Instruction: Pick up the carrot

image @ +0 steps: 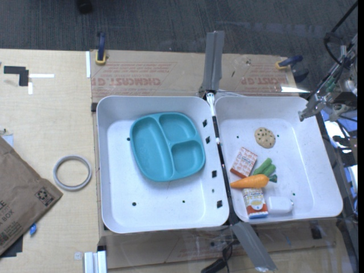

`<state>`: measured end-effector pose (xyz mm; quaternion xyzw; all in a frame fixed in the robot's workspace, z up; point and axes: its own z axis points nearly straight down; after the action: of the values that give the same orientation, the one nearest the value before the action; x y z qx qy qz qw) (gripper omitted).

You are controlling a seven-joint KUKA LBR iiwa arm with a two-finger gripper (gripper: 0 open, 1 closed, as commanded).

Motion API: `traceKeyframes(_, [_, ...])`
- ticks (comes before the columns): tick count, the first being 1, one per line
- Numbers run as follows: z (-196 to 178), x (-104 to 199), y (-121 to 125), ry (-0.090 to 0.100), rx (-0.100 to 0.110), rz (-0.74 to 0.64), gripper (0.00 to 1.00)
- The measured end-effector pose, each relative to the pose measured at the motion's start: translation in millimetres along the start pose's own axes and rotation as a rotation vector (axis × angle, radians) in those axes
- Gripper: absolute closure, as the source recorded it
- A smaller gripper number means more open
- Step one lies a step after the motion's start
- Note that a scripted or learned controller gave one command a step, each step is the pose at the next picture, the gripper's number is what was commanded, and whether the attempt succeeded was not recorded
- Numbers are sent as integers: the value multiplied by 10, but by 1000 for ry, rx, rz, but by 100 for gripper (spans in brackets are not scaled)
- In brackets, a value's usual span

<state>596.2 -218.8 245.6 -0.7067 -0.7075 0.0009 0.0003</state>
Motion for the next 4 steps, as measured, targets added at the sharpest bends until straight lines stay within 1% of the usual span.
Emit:
traceKeyframes(1, [701, 571, -327, 1, 2, 51, 0])
traceKeyframes(2, [1300, 971, -761, 1, 2, 229, 0])
traceKeyframes(3, [989, 730, -463, 0, 1, 212, 0])
traceKeyframes(4, [1501, 1206, -876, -1, -8, 67, 0])
